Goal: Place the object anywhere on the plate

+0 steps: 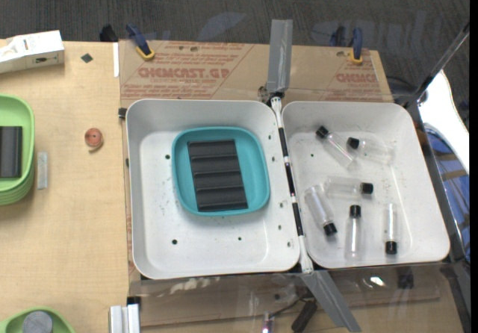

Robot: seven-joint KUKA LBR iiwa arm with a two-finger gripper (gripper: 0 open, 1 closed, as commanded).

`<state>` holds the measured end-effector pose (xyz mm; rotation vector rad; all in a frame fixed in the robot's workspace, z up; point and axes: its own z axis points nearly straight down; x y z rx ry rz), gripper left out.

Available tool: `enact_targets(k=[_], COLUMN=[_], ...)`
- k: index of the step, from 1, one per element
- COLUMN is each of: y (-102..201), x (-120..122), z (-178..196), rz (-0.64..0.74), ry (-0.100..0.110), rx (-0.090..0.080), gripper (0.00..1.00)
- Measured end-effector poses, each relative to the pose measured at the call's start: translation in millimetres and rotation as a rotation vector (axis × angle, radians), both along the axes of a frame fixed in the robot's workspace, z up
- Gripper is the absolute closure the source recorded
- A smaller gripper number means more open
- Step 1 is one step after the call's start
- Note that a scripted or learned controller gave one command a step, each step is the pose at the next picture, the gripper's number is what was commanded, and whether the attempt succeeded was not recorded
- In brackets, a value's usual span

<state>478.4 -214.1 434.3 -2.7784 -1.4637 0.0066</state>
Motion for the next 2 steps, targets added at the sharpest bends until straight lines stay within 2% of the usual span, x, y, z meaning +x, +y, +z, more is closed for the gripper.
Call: enact_targets(k=[2], y=[-3.1], x=[-0.5], z=[6.0], rz=[-0.186], ry=[0.0], rx=[-0.001], gripper=[0.0])
